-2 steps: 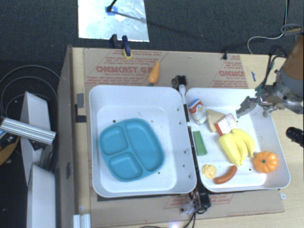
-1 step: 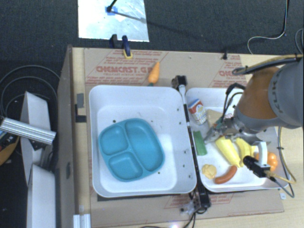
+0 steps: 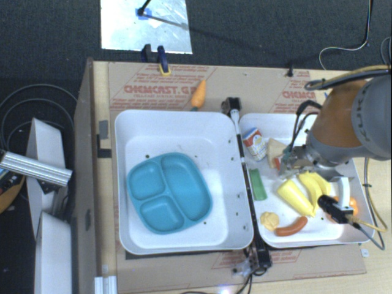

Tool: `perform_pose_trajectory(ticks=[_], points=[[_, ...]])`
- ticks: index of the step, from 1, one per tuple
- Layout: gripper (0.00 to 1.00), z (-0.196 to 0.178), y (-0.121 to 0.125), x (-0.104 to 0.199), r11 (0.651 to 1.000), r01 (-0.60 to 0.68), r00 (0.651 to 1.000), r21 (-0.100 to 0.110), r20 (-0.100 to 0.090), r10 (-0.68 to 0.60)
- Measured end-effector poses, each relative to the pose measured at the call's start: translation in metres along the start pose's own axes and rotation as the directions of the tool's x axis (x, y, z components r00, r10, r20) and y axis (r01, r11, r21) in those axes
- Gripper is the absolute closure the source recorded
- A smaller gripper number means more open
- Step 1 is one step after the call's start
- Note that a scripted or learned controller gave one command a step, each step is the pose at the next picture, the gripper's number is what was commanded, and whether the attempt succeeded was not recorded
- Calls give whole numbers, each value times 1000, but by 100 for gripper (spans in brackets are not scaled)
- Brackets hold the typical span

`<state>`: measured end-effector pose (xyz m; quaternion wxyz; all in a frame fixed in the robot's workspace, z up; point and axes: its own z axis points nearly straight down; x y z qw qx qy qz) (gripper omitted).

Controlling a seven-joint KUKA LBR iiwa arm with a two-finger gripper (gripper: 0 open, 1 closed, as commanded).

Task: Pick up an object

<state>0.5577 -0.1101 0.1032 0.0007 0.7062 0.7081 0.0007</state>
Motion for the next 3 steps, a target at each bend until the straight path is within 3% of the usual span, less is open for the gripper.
perform_pose_trajectory(ticks=[1, 2, 3], points=[[0, 0, 0, 0, 1000, 0, 1000, 0, 0, 0], [0, 20, -53, 8, 1000, -4, 1000, 4, -1, 4], [100, 8, -49, 9, 1000, 0, 1000, -1, -1, 0]])
